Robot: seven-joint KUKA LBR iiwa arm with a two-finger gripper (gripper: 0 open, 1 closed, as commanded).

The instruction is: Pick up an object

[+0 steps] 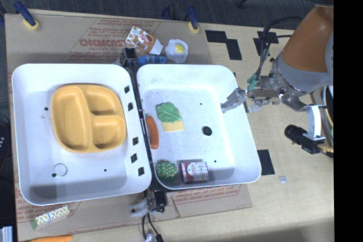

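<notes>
Over the right bin's (243,147) right rim, my gripper (241,98) hangs above the wall — holding nothing that I can see, and whether it's open or closed I cannot tell. Targets below: a green-topped sandwich toy (170,117) mid-bin, an orange carrot (152,131) against the left wall, a green ball (165,169) and a dark red can (194,171) at the near edge. I'd judge the sandwich light and slightly soft; pinching across its narrow sides looks safest. That can could slip.
</notes>
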